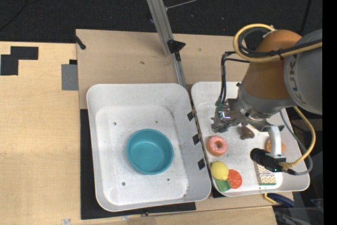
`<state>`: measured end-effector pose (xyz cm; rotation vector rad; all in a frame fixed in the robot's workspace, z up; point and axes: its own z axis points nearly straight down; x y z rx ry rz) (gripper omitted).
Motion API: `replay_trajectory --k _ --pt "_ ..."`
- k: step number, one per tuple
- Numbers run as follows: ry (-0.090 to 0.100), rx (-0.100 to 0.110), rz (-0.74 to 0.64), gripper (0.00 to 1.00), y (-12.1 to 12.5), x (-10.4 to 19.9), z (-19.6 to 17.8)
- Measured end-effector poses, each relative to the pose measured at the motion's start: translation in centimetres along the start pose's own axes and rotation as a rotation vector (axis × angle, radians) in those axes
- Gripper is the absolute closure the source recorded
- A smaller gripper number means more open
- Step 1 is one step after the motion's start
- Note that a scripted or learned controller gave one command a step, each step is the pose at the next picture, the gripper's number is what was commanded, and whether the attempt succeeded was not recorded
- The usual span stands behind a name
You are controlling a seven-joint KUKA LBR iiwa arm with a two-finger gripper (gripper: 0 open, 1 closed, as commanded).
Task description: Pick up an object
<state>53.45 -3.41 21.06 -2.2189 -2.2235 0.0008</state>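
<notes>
My gripper point(231, 128) hangs low over the back part of the right bin point(202, 93). Its two dark fingers stand apart, open, with bare bin floor between them. A pink frosted doughnut point(216, 145) lies just in front of the left finger, apart from it. Nearer the front edge are a yellow lemon point(219, 170), a red tomato point(234, 178) and a small green piece point(224, 185), close together. An orange object point(276, 147) lies at the right, partly hidden by the wrist hardware. A patterned card point(267, 176) rests at the front right.
The left bin point(105, 97) holds a teal bowl point(150, 151) near its middle. A slanted aluminium bar point(158, 8) rises behind the bins. The arm's orange and grey body covers the back right of the right bin.
</notes>
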Motion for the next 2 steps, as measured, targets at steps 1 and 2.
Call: replay_trajectory --k 1,2 --pt "0.001 0.001 -0.001 1.0 0.0 5.6 0.4" --pt "0.0 0.0 0.0 1.0 0.5 10.4 0.2"
